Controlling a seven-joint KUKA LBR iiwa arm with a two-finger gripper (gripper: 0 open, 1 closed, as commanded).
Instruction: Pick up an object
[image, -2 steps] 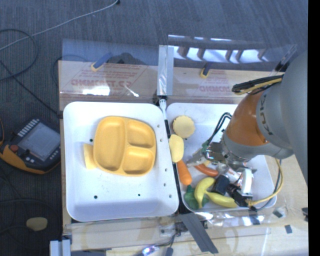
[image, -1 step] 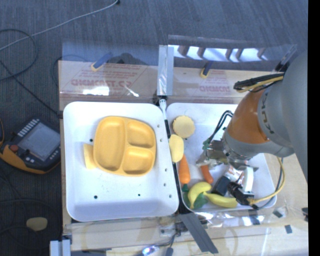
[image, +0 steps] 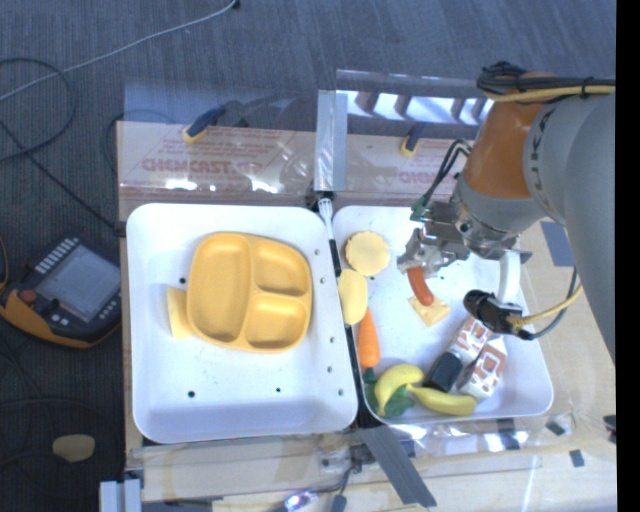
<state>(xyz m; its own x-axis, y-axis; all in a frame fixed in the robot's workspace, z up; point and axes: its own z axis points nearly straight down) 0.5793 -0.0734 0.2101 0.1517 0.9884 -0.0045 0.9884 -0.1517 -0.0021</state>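
Grey arm (image: 560, 150) with orange band, in from the right; hangs over the far right part of the right bin (image: 535, 395). Left bin (image: 150, 300) just beside it, touching along the middle edge. Holds a yellow divided plate (image: 248, 290), lying flat near the centre, with a pale yellow slab (image: 176, 312) poking out from under its left edge.

Gripper (image: 425, 255) low over the upper middle of the right bin, pointing down and left. Cannot tell whether clenched or released: too small and too dark to read. Sausage (image: 420, 285), orange-red, right below the gripper tip, slanted, upper end at or under the tip; cannot tell whether gripped or merely lying there. Lower end touches a pale cheese wedge (image: 433, 312).

Red-and-white box (image: 478, 360) in the lower right of the same bin, tilted, with a black item (image: 443, 372) against its left side. Banana (image: 440, 400) along the near wall, just below the box. Second yellow fruit (image: 395, 378) to its left, over something green (image: 395, 400). Carrot (image: 368, 340) along the left wall, end towards the green piece. Above it a pale oval (image: 352, 296), then a round yellow disc (image: 367, 252), the two touching or nearly so, well apart from the box.
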